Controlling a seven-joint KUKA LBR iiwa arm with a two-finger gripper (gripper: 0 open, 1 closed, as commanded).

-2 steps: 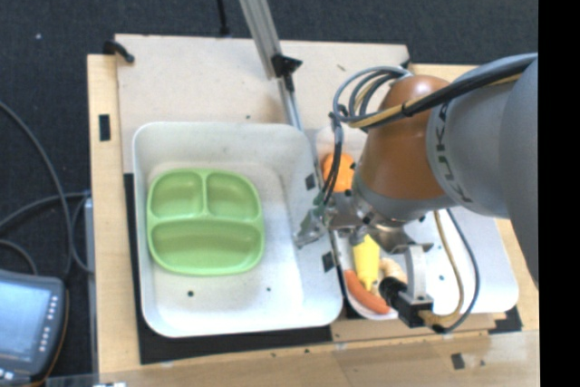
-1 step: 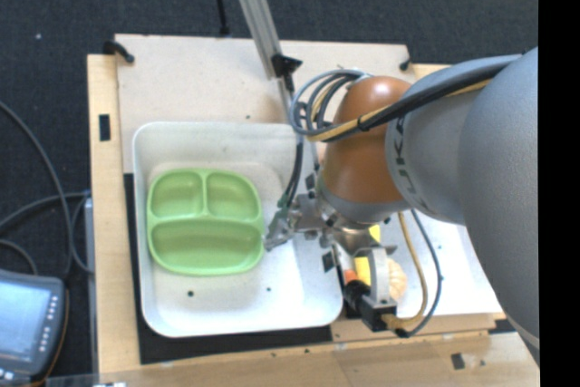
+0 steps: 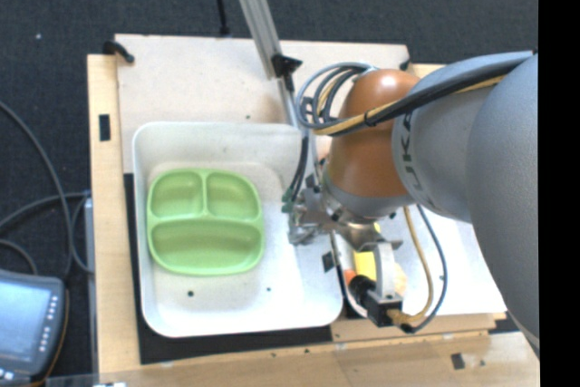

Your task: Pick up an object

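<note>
Grey arm reaching in from the view's right, orange band bulging above the wrist. Gripper down low at the inner edge of the left bin, mostly hidden under the wrist, with only a bit of grey metal hardware showing. Cannot tell how wide the jaws stand, nor whether anything sits between them.

To the view's left of the jaws, near but clearly apart: a green divided plate with three compartments, lying flat on the left bin's floor. No contact visible between plate and gripper.

Below the jaws and slightly toward the view's right: a small yellow and black part, too unclear to name, close under the wrist.

On the far side of the jaws from the plate: the right bin, largely covered by the arm.

Above the jaws in the view: looped grey cables beside the orange band, and past them a slanted aluminium post rising from the bench.

Well off from the jaws, at the view's lower left corner: a grey handheld panel on the dark floor.
</note>
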